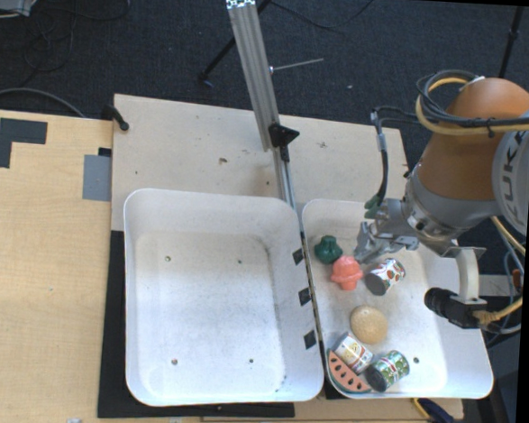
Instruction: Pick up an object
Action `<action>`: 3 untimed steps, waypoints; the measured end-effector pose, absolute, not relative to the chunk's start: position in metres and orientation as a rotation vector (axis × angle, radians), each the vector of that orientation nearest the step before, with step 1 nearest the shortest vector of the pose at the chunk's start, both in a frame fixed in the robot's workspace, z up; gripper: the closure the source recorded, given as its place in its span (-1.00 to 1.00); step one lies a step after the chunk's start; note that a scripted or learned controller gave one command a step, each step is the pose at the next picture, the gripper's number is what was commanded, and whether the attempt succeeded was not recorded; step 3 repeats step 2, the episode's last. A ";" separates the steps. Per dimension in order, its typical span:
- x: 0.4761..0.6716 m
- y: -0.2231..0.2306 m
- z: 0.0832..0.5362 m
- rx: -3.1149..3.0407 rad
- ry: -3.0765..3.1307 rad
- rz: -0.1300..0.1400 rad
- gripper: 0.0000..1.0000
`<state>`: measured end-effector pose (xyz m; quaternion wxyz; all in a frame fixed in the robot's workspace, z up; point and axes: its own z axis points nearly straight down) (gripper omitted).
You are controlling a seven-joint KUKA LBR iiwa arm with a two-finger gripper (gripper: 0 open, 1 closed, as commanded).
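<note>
down at centre-right over right bin (470, 374) | jaws (376, 250) hovering by pink toy (347, 272) and small can (385, 276); state of jaws: cannot tell | nothing lifted; pick still to do

Grey arm (446, 205), orange band (473, 139), yellow cable loops (436, 87).

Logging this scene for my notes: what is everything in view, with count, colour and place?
bins: 2, white, side by side on the bench; left bin, right bin
green toy: 1, right bin, upper left
pink toy: 1, right bin, below the hand
cans: 3, right bin; one beside the pink toy, two at the near edge
tan round item: 1, right bin, middle
watermelon slice: 1, near edge
arm: 1, grey and orange, right
hand: 1, over right bin
</note>
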<state>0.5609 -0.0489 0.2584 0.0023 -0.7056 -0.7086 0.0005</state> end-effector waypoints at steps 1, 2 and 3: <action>0.552 0.005 0.259 -2.213 -2.223 0.003 1.00; 0.534 0.052 0.252 -2.214 -2.221 0.005 1.00; 0.534 0.052 0.252 -2.214 -2.221 0.005 1.00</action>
